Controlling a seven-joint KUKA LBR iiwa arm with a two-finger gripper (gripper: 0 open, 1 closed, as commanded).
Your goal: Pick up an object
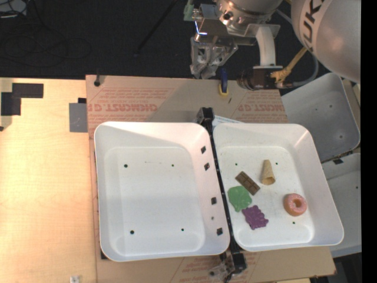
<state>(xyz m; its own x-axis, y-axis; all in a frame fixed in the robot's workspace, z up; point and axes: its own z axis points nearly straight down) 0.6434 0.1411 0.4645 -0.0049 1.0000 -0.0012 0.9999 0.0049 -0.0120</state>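
Note:
In the right bin (pixel 306 143) lie several small objects: a tan cone (pixel 268 171), a brown bar (pixel 247 183), a green lump (pixel 239 197), a purple grape bunch (pixel 255 217) and a pink doughnut (pixel 295 204). My gripper (pixel 207 63) hangs high at the top of the view, above the back edge of the bench and well clear of both bins. Nothing shows between its fingers.
The left bin (pixel 112 140) sits beside the right one, joined by a black clip strip (pixel 212 175). Both rest on a brown cardboard sheet (pixel 141 102). A light wooden table top (pixel 41 187) lies to the left. The arm's body (pixel 330 22) fills the top right.

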